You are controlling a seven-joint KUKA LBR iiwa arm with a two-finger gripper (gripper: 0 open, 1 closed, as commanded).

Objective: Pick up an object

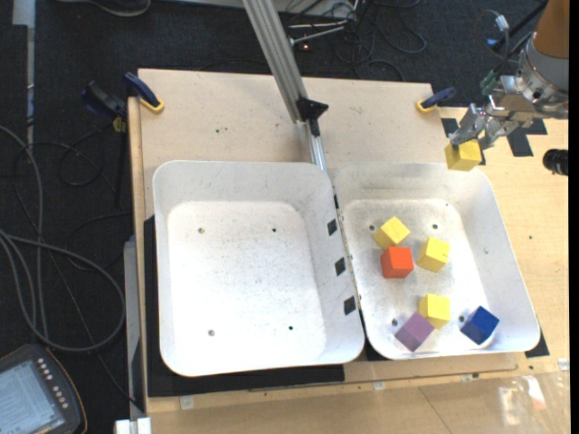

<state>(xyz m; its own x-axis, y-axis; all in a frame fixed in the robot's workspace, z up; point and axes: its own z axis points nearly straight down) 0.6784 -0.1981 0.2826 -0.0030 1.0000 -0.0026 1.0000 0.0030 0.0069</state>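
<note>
Top right: you see the pincer of the grey arm with the orange band, poised above the far right corner of the right-hand bin. A small yellow cube sits at its tip, between the fingers, so the pincer is closed on this cube and carries it clear of the bin floor. The cube hangs over the far rim of the shallow white right bin, well apart from the blocks below.

On that bin's floor you find a second yellow cube touching an orange-red cube, a third yellow cube just beside them, a fourth yellow cube touching a purple cube, and a blue cube near the front right corner.

The shallow white left bin lies side by side with the right one on the pale wooden surface. Yellow-tipped clamps grip the surface's far corners. A slanted metal pole crosses the far edge. Dark floor with black cables surrounds the surface.

The held cube has no long axis; its faces sit slightly turned against the bin's edges, one corner pointing down towards you.
</note>
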